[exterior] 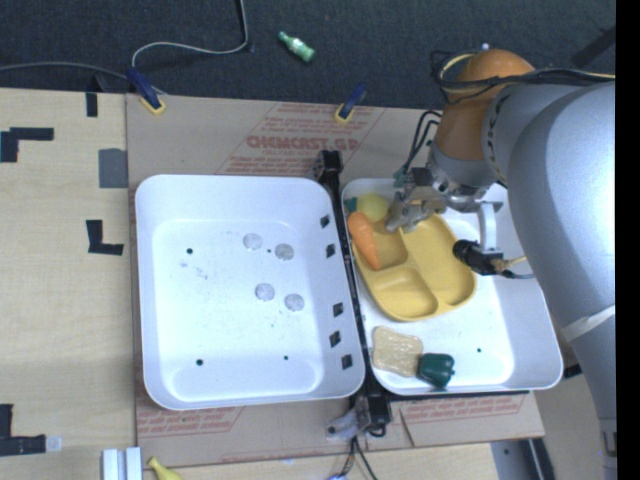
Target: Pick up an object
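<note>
Camera view has the tool (pixel 405 211) low in the right bin (pixel 520 353), over the yellow dish (pixel 430 273) beside the orange piece (pixel 364 241); its state cannot be told. Reaching seems underway; closing and lifting would come next.

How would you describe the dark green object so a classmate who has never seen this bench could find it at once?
Start at the right-hand bin of the two white ones and go to its near edge, away from the gripper. There the dark green object lies touching a pale beige slice. It is the darkest thing in that bin, unlike the yellow tray and the orange piece further back.
</note>
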You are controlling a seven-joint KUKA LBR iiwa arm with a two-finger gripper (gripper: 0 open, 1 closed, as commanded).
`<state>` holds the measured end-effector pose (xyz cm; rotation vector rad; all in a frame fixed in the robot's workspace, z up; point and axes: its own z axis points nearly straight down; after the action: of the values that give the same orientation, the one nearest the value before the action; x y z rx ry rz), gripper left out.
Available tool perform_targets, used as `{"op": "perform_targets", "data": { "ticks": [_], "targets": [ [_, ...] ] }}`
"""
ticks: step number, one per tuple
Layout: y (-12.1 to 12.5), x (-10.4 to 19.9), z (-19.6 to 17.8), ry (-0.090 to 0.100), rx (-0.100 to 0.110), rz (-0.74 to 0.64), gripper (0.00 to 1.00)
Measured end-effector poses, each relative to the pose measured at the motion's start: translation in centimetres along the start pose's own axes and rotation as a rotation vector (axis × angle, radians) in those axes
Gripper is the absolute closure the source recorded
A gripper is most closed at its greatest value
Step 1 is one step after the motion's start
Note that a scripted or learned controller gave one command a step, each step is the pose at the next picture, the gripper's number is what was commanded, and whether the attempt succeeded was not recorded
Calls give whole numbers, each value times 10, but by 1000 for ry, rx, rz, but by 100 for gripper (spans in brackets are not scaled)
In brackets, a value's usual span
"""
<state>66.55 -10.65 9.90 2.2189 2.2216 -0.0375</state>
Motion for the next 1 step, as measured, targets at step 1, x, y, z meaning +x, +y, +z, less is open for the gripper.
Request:
{"op": "perform_targets", "data": {
  "ticks": [1],
  "targets": [
    [-2, -2, 2, -1, 9, 2, 0]
  ]
}}
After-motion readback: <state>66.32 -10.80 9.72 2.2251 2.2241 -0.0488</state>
